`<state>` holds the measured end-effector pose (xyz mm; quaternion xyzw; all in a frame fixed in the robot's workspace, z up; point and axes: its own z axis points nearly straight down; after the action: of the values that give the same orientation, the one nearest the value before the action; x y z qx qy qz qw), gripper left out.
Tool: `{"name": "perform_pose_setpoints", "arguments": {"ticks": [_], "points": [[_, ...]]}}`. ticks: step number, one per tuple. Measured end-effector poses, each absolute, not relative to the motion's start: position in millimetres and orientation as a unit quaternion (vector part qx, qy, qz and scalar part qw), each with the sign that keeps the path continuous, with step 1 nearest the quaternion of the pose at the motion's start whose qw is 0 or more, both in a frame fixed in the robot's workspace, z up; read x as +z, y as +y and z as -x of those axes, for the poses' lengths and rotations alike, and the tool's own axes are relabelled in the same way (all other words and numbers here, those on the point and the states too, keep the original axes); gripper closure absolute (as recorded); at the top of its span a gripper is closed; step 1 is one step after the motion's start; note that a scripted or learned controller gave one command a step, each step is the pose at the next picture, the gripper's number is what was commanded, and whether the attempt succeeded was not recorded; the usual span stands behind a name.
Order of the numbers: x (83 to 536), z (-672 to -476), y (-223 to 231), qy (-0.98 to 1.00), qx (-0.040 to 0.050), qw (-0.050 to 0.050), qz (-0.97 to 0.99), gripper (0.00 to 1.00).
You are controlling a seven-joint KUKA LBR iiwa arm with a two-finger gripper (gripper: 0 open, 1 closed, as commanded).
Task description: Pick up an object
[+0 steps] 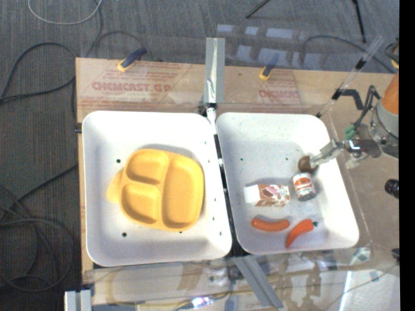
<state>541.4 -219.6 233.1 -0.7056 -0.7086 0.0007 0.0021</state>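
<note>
Camera view has the gripper (306,164) low over the right bin (272,131), reaching in across its right wall from the arm (379,138); its dark tip sits just above a small can (303,186), and whether it is parted or closed cannot be told at this size. Nothing is visibly caught in it, so the pick looks not yet made. The low, slanted reach suggests the can is the target, though that is a guess. The can stands near the bin's right side, with a flat packet (267,194) just beside it to the left. Below these lie a sausage (270,224) and a carrot (298,232), close together but apart. The left bin (97,148) carries a yellow divided tray (159,188), well away from the arm's reach.
</note>
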Motion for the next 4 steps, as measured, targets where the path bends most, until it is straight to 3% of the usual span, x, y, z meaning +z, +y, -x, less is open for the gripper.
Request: {"name": "perform_pose_setpoints", "arguments": {"ticks": [1, 2, 3, 4], "points": [[88, -565.6, -200, -0.781, -0.002, -0.003, 0.625, 0.0], [88, -626.3, -206, -0.777, -0.0036, -0.003, 0.63, 0.0], [88, -626.3, -206, -0.777, -0.0034, -0.003, 0.63, 0.0], [88, -655.1, -179, -0.797, -0.0006, -0.005, 0.604, 0.0]]}}
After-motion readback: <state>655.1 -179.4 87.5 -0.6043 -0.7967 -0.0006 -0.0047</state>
